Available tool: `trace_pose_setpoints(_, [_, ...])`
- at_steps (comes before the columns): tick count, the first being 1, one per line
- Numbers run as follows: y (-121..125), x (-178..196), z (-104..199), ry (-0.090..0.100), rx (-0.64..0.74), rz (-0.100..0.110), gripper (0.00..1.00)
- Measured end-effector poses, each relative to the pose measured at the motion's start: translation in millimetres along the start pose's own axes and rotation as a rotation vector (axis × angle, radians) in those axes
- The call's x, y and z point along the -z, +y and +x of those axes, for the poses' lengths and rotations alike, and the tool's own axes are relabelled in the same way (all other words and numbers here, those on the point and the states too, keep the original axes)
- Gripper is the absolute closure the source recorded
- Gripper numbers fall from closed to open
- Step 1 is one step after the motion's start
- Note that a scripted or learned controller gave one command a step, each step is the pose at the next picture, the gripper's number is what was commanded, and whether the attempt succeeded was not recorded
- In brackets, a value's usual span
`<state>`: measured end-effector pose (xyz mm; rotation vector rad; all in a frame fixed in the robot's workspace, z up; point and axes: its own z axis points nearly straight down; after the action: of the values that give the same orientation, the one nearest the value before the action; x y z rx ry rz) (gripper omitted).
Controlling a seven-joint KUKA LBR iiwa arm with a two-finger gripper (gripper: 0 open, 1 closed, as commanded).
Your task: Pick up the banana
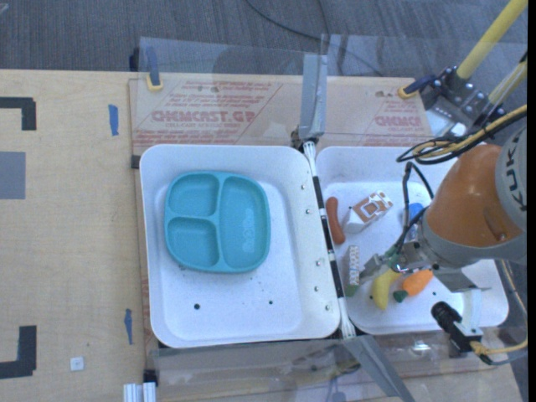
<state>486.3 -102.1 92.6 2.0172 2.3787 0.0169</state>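
The banana (382, 291) is small and yellow and lies near the front of the right bin (486, 308). An orange carrot-like piece (416, 282) lies right beside it. My gripper (394, 264) hangs from the orange-banded wrist just above the banana's upper end, close to it or touching it. The wrist hides much of the gripper. Nothing is visibly lifted off the bin floor.
A red sausage (335, 220), a small white and orange box (370, 209) and a blue item (415, 214) lie further back in the right bin. A white ridged piece (353, 264) lies by the divider. The left bin (159, 308) holds a teal sectioned plate (217, 222).
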Motion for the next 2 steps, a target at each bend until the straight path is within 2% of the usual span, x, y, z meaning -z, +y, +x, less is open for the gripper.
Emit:
trace_pose_setpoints(1, [-0.1,9.8,-3.6,-0.004,-0.007,-0.003,1.00])
trace_pose_setpoints(2, [-0.2,9.7,-3.7,-0.004,-0.007,-0.003,0.00])
